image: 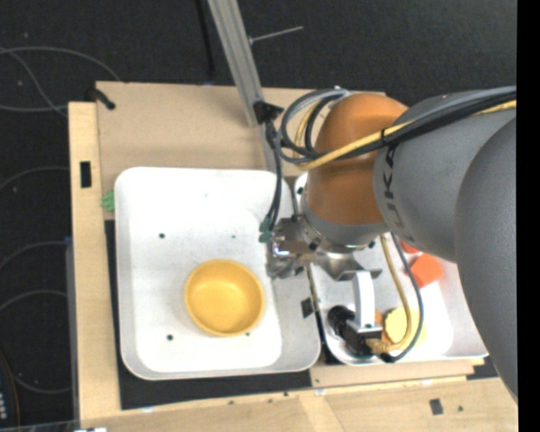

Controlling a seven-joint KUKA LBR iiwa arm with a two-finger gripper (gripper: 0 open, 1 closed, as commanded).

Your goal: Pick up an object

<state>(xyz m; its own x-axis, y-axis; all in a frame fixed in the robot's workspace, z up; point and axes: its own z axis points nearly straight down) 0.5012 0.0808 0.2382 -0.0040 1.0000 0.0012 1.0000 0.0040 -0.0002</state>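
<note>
A yellow bowl [223, 297] sits open side up in the left white bin [162, 205], toward its front right. My gripper [282, 256] hangs over the rim between the two bins, just up and right of the bowl and apart from it. Nothing shows in its grasp. An orange object [427, 269] peeks out from under the arm in the right bin [450, 327]; most of that bin is hidden by the arm.
The arm's bulky grey and orange wrist [351, 178] covers the right bin's back half. A slanted metal rail [237, 48] rises behind the bins. The wooden bench edge [85, 241] borders the left bin.
</note>
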